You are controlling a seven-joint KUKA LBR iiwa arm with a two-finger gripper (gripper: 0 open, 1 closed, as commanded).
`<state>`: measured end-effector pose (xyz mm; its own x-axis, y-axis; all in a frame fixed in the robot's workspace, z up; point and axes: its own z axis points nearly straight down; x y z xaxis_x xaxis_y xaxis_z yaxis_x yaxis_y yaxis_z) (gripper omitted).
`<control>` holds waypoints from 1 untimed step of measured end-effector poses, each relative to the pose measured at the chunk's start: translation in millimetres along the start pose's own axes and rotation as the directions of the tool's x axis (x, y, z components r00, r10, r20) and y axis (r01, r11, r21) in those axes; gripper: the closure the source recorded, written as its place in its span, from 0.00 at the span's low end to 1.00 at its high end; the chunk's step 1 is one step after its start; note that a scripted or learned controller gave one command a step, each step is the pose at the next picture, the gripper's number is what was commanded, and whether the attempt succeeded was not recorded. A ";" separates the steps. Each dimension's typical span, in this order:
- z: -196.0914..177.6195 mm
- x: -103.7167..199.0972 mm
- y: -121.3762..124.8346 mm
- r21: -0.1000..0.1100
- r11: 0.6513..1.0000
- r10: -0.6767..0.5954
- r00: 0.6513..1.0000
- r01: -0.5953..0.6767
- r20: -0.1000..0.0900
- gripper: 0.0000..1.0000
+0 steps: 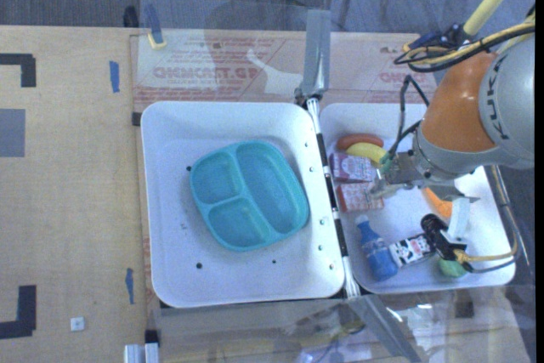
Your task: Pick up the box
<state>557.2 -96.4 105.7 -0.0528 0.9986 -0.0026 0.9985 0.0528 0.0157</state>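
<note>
Two white bins (161, 208); one blue divided plate (248, 194); one box (355, 181); one blue bottle (375, 249); one banana (366, 151).

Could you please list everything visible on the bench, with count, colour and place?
bins: two, white, side by side.
divided plate: one, turquoise, left bin.
box: one, dark red and white, right bin's left side.
banana: one, yellow, above the box.
bottle: one, blue, right bin's front.
cow-patterned toy: one, black and white, beside the bottle.
arm: one, grey and orange, over the right bin.
gripper: one, at the box.
</note>
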 end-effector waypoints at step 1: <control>0.1 -0.2 -0.1 0.001 1.000 0.000 1.000 0.000 0.000 0.00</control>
<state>557.1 -96.6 105.7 -0.0529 0.9986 -0.0030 0.9985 0.0529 0.0152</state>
